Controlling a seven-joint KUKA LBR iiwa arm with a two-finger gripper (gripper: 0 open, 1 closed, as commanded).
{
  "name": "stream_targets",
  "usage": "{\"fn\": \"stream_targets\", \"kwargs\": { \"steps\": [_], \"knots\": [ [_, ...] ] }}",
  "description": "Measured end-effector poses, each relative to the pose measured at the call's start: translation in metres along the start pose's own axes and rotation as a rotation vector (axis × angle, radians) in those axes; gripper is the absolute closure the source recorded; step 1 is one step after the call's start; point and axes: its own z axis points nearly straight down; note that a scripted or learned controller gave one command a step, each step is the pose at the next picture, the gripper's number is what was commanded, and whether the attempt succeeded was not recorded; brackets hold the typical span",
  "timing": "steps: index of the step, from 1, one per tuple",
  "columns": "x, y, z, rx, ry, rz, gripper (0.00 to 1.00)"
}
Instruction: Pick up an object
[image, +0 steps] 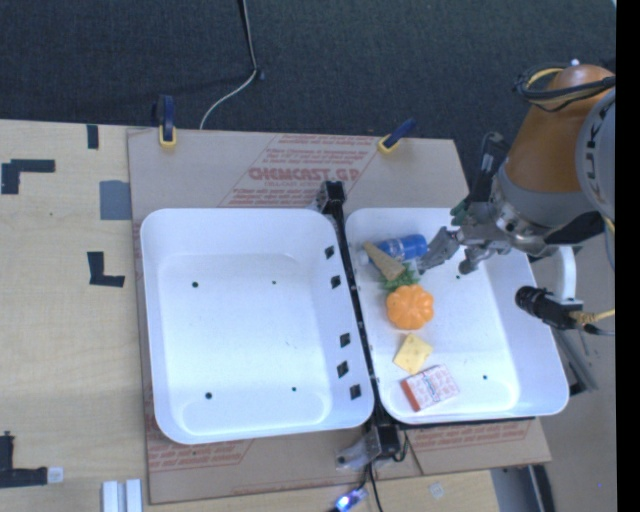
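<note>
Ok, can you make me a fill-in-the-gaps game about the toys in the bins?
1. The orange toy pumpkin lies in the ____ bin of the two in the camera view.
2. The yellow cheese wedge lies between the pumpkin and the red-and-white ____.
3. The tool hovers over the right bin, next to the ____ bottle.
4. The bins meet at a ____ divider strip.

Missing words: right; packet; blue; black

It looks like a robotics lab: a clamped brown cardboard sheet (300, 175) carries two shallow white plastic bins (160, 300), the grey-and-orange industrial arm (560, 150) stands alongside, and black tape marks (100, 268) dot the wooden bench (60, 350).
</note>
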Motion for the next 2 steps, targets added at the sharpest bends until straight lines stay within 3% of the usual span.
{"fn": "stream_targets", "kwargs": {
  "steps": [1, 2],
  "knots": [
    [0.085, -0.007, -0.044, -0.004, 0.001, 0.0, 1.0],
    [0.095, 0.017, -0.126, -0.01, -0.003, 0.007, 1.0]
  ]
}}
